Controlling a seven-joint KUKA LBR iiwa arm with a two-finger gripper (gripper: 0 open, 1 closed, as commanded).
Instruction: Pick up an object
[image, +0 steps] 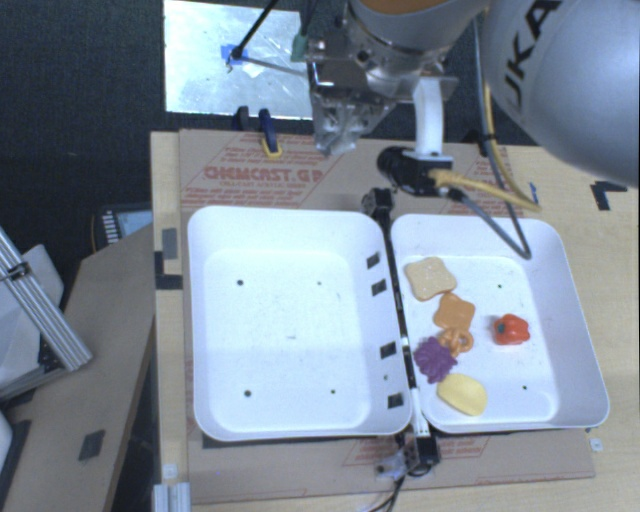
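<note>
1. Up at the far edge of the counter (170, 300) hangs the metal two-finger pincer (335, 135), well above the bins and behind their far rims, with nothing between its tips; whether it is open or closed I cannot tell from this angle.
2. All the candidates sit in the shallow white plastic bin on the right (570, 300), clustered toward the divider beside the matching white bin on the left (200, 330).
3. Count them off: one tan toast-shaped slice of toy bread (430, 277), one flat orange toy piece (454, 318), one knobbly purple toy cluster (434, 358) (grapes, possibly, though the view is too coarse to be sure), one smooth yellow rounded toy (462, 394), and one small red toy pepper with a green stem (511, 329). Five things, one of each.
4. Handling, as I judge it: these look like light, hollow, stiff plastic play food, not fragile, but smooth enough to slip out of a pinch.
5. The orange piece touches the purple cluster, and the bread lies just beside the orange piece, so a grip there risks nudging neighbours.
6. The red pepper stands apart from the rest, so it looks the cleanest pick: close across its rounded body, below the stem.
7. The yellow toy, near the front rim, would likely roll; take it across its narrow width.
</note>
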